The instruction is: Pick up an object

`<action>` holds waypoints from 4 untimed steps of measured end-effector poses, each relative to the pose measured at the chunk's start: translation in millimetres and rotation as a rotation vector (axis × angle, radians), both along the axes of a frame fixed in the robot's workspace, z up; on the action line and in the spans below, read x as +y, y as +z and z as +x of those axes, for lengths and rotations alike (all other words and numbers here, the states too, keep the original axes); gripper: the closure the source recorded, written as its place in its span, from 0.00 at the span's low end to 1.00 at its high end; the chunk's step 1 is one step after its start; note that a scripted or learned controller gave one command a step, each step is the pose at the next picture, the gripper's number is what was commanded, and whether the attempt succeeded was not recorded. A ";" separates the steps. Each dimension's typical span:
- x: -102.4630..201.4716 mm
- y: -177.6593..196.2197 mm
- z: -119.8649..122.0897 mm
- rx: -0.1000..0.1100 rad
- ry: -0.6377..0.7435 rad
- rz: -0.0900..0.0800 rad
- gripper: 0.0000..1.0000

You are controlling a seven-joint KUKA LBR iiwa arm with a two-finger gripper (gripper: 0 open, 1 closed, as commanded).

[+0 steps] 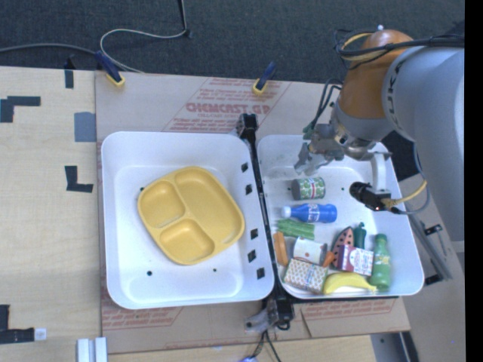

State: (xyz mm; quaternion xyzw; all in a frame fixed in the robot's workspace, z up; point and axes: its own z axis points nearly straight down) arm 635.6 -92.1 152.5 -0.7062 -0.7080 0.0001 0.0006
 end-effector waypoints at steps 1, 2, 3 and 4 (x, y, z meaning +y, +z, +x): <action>-0.3 -0.4 -0.3 0.001 -0.001 0.000 0.00; -9.1 -66.8 -5.9 -0.002 -0.001 -0.002 0.00; -9.0 -56.5 -5.4 -0.004 -0.001 -0.002 1.00; -9.0 -57.1 -5.7 -0.003 0.000 -0.002 0.00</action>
